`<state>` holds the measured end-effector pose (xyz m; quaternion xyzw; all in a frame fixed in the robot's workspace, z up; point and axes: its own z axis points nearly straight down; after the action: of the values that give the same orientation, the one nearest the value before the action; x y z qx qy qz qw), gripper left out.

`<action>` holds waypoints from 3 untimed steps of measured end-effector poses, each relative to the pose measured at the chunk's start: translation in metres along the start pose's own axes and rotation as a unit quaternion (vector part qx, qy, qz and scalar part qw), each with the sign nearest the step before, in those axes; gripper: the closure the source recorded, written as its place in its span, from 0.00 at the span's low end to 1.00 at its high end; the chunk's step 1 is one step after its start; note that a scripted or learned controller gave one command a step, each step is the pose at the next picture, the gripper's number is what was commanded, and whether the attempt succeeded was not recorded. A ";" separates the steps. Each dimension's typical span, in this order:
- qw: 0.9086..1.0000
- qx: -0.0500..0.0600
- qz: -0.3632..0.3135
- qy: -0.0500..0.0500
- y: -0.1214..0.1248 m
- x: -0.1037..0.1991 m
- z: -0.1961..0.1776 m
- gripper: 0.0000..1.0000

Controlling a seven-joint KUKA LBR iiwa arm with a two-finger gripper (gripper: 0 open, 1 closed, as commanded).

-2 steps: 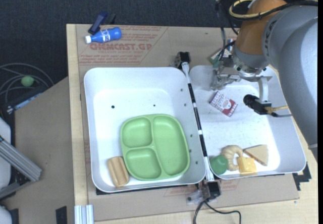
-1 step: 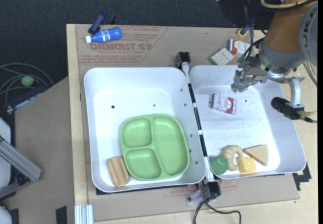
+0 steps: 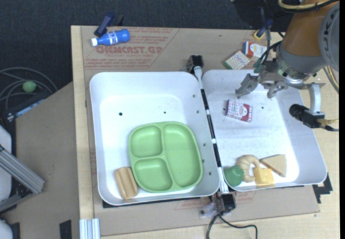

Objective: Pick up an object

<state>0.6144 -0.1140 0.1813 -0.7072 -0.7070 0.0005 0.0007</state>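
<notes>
The gripper (image 3: pixel 260 86) hangs spread and empty over the right bin (image 3: pixel 302 141). A red-and-white packet (image 3: pixel 239 110) lies just below-left of it.

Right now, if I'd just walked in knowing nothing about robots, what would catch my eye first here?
Probably the green divided plate, sitting in the left bin with a tan bread-like piece beside it. Next, the grey-and-orange arm reaching in from the right, its gripper hanging over the right bin just above a small red-and-white packet. Toy food clusters in that bin's near corner.
</notes>
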 end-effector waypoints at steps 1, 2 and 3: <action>1.000 -0.004 0.000 -0.001 0.011 -0.020 0.093 0.00; 1.000 -0.007 0.000 -0.002 0.013 -0.020 0.081 1.00; 1.000 -0.007 0.000 -0.002 0.013 -0.020 0.081 0.00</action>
<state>0.6268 -0.1342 0.0998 -0.7074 -0.7068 -0.0031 -0.0051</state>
